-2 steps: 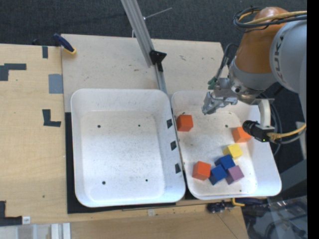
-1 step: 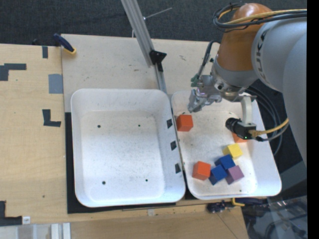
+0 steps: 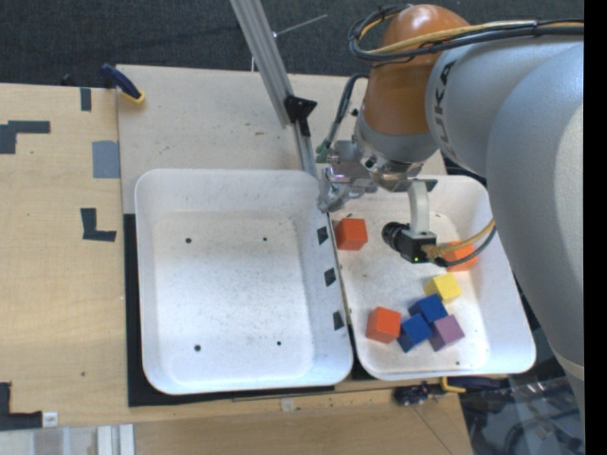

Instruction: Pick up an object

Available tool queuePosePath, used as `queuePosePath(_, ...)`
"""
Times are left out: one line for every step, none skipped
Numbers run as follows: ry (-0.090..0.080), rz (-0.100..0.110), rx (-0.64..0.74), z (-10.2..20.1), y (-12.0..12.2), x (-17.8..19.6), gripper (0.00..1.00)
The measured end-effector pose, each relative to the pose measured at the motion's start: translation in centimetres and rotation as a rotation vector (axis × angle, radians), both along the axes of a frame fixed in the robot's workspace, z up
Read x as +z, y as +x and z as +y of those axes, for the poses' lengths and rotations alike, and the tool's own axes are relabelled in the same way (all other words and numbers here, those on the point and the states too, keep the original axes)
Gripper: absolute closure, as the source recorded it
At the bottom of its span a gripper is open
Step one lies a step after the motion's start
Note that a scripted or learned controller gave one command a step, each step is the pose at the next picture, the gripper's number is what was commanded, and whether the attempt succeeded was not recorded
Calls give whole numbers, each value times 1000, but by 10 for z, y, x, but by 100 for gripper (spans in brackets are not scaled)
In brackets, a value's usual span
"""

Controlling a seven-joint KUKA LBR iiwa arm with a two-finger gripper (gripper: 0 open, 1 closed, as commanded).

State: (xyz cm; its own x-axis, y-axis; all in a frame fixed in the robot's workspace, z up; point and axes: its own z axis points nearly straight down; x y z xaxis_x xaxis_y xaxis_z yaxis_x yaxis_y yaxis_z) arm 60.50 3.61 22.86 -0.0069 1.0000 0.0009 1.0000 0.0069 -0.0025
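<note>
Orange cube (image 3: 352, 233) sits free in the right bin (image 3: 503, 349) as the end effector (image 3: 334, 190), its grip state unclear, hovers nearby; descent likely comes next.

Orange cube (image 3: 352, 233) alone mid-frame; lower right cluster: orange cube (image 3: 384, 324), two blue (image 3: 422, 320), yellow (image 3: 446, 287), purple (image 3: 448, 331).
</note>
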Motion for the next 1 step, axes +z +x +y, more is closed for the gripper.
queuePosePath(0,0,0,53,3,-6,100)
